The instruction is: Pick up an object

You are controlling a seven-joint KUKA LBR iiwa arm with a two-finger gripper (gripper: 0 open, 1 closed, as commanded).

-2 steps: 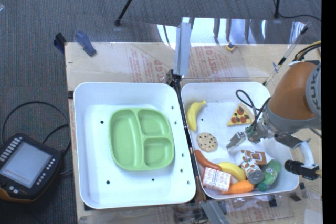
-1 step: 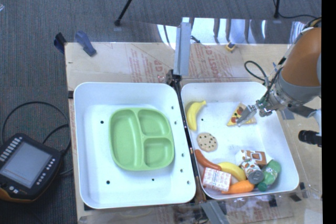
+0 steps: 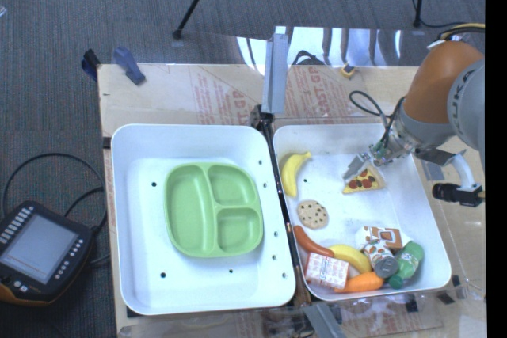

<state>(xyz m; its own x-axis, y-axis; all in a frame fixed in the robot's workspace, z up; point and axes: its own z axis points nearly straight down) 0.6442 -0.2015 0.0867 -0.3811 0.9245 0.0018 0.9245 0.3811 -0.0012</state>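
pizza slice [image 3: 363, 181] right bin [image 3: 420, 210] upper middle, tip toward bin's right wall | claw [image 3: 363, 163] spread, straddling slice's left end, not pinching | open floor right of slice

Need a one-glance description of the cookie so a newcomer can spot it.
Look in the right white bin. The cookie lies flat near the bin's left wall, just below the banana and above the pile of toy food along the near edge. It is the lone round tan disc with dark chips.
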